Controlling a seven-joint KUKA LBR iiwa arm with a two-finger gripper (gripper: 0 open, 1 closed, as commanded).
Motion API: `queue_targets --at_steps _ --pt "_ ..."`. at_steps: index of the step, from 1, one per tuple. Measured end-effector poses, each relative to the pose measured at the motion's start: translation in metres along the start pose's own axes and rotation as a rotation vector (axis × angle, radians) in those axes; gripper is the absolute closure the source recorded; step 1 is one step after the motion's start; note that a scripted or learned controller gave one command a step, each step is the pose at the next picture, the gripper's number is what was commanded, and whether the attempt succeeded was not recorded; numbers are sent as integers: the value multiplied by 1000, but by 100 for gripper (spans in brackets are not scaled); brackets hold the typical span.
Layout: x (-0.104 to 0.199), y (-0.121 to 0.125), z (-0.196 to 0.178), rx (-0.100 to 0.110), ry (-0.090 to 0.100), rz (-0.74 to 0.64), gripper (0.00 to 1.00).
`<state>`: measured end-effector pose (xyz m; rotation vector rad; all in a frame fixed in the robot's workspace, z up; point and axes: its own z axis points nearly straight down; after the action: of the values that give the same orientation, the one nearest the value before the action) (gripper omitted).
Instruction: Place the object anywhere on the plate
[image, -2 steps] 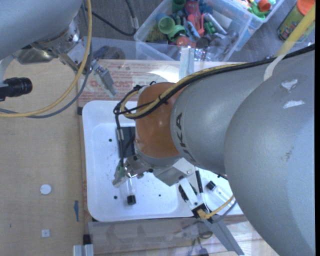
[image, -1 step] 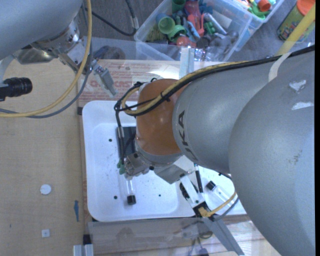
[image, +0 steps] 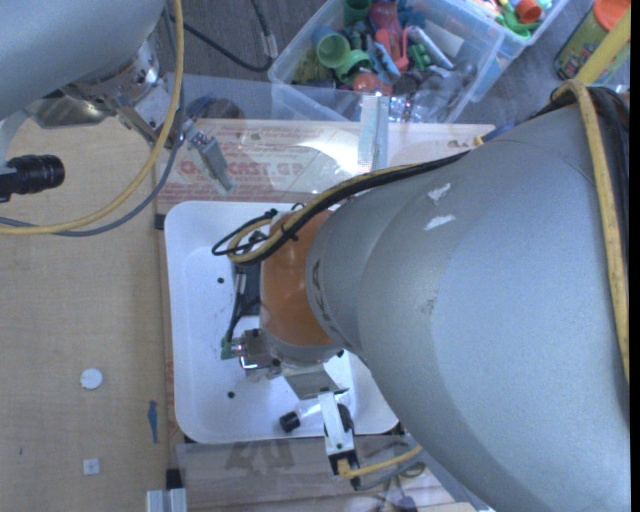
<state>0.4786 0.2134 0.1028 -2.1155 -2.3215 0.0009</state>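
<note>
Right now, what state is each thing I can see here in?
arm: stretched across the white bin, covering much of it
gripper: low over the bin's left half
white bin: flat on the bench, its left part uncovered
clear box: lid off, packed with coloured toys
white disc: lying flat on the wood, outside the bin

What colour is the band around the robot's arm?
The band is orange, clearest in the camera view.

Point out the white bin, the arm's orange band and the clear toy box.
white bin (image: 195, 300): camera view, bare floor on its left side.
orange band (image: 285, 295): camera view, its exposed left face.
clear toy box (image: 305, 97): camera view, its near wall.
</note>
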Motion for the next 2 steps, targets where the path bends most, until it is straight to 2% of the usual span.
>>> queue_targets --at_steps 1,2 --pt "0 0 0 0 0 0 0" --pt "0 0 0 0 0 0 0"
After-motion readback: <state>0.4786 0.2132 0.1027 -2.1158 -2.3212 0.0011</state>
